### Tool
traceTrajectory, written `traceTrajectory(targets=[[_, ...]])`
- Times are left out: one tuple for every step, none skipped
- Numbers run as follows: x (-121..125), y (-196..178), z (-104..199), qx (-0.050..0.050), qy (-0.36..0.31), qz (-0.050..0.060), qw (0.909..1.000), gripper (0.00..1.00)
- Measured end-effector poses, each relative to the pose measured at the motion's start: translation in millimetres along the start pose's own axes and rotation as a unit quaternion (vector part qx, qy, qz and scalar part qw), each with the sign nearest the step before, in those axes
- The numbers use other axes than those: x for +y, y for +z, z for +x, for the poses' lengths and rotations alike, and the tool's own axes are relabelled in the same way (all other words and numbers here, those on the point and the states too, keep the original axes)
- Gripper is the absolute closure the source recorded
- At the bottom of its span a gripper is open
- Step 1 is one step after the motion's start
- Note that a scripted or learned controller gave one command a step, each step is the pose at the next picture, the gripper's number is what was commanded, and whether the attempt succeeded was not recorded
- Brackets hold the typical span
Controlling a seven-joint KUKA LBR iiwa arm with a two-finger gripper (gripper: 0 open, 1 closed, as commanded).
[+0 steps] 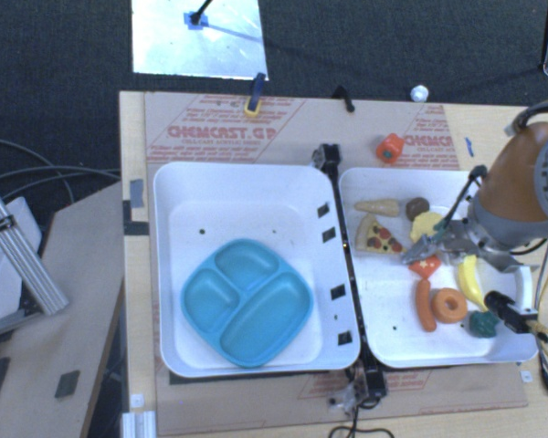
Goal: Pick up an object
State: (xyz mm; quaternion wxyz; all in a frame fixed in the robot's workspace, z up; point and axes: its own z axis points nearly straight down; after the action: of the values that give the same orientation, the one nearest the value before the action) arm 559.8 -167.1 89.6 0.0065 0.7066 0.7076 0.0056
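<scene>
Inside the right bin (380, 343), near its middle, gripper (427, 250) lowered among the toy food, hanging directly over a small red piece (426, 266) and seemingly touching it from above. Open or closed around it: impossible to tell from this slanted look, with the tips merging into the clutter. Nothing seen lifted clear of the bin floor, so no pick to count as done; judged as the reach-and-close stage, with the grasp itself and the lift left to do. Likely target that red piece, lying in the right bin's centre. Other candidates all resting in the same bin: pizza slice (376, 237) toward its left wall, yellow lump (427, 224) toward its far side, banana (470, 281) toward its right side, orange carrot (424, 305) and donut (450, 306) toward its near edge. Outside the right bin, just beyond its far rim, an orange-red toy (390, 148). To the right bin's left, left bin (256, 182) holding a blue divided plate (247, 301). Readable writing: "CHEMCAST GP" in red on the brown board (221, 133) under both bins, with the same word partly showing again past the right bin's far rim. No other label legible.
</scene>
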Motion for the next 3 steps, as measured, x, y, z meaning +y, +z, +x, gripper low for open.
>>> traceTrajectory(targets=[[1.9, -12.5, 0.1, 0.000, -0.001, -0.002, 1.0000, 1.00], [49.3, -43.5, -27.7, -0.001, -0.002, 0.004, 1.0000, 1.00], [-18.5, 0.2, -31.6, 0.001, 0.001, 0.001, 1.0000, 1.00]])
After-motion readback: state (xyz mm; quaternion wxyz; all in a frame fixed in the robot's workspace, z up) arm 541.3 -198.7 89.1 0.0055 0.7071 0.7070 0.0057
